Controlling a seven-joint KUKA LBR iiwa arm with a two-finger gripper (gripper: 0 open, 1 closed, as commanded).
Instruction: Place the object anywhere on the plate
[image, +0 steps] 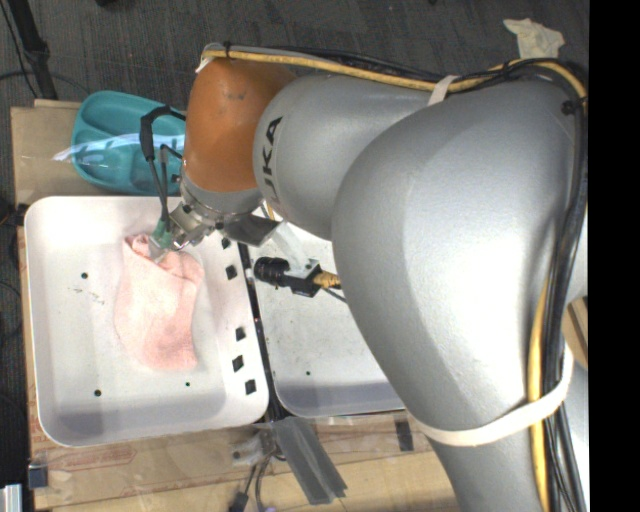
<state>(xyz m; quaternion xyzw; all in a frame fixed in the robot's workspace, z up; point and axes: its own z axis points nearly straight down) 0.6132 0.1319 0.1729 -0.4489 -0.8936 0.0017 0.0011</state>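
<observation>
One pink cloth (158, 305) in left bin (60, 330) | my end effector (165, 235) at its top corner | grip state unclear

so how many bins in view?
2. Left bin holds a pink cloth, with the hand at the cloth's top end. Right bin sits largely under the arm; more could be hidden.

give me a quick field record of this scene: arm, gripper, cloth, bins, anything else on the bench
arm: grey, orange band, reaching in from the right
gripper: over the left bin, at the cloth's upper end
cloth: pink cloth, crumpled in the left bin
right bin: partly hidden under the arm
other: teal object behind the left bin
plate: cannot tell
</observation>
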